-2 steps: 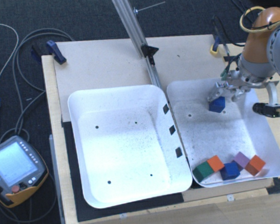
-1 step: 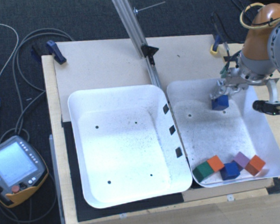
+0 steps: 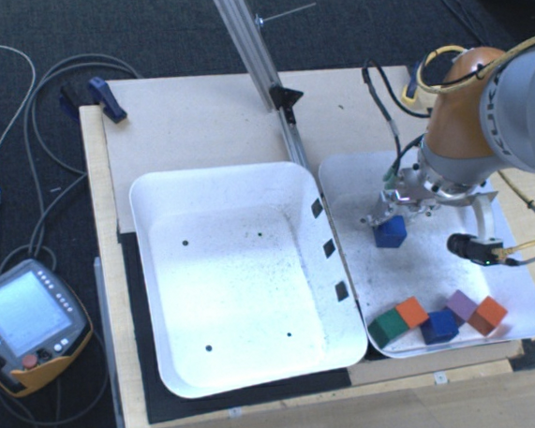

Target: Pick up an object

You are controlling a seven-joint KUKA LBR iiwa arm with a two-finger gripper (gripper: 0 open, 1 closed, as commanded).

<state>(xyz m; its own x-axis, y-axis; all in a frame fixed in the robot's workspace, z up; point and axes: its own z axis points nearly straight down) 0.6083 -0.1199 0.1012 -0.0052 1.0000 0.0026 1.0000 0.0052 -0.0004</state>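
The pincer hangs low in the right bin, directly over a blue cube; the cube's top sits right under the fingertips, but whether they are clamped on it or merely above it cannot be told. From the pincer, the grey arm with its orange band runs off toward two o'clock. Toward five o'clock, along the bin's near edge, lies a row of blocks: green block, orange block, dark blue block, purple block and another orange-red block. At nine o'clock lies the left bin on the tabletop. Farther at eight o'clock, off the tabletop, rests a teach pendant.
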